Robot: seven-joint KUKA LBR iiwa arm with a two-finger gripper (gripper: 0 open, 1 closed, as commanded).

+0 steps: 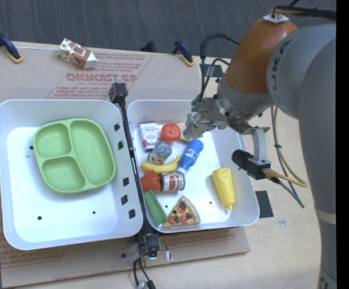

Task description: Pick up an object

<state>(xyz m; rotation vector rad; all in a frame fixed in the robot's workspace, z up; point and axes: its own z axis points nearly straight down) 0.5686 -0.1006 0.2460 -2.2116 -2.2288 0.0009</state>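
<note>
The right bin (pixel 240 209) holds several toy foods: a red tomato (pixel 171 132), a blue bottle (pixel 191 155), a banana (pixel 160 165), a red-labelled can (pixel 171 182), a yellow mustard bottle (pixel 224 187), a pizza slice (pixel 182 212), a green cucumber (pixel 155 208), a small jar (pixel 160 153) and a red-and-white packet (pixel 148 134). My gripper (pixel 194 127) hangs over the bin's back part, just right of the tomato and above the blue bottle's cap. Its fingertips are dark and small against the wrist, and nothing shows between them.
The left bin (pixel 18 221) holds a green divided plate (pixel 74 155). A small carton (pixel 76 53) lies on the cardboard behind the bins. Blue clamps (pixel 9 47) sit at the bench's back edge. A black bracket (pixel 250 162) sticks out over the right bin's right rim.
</note>
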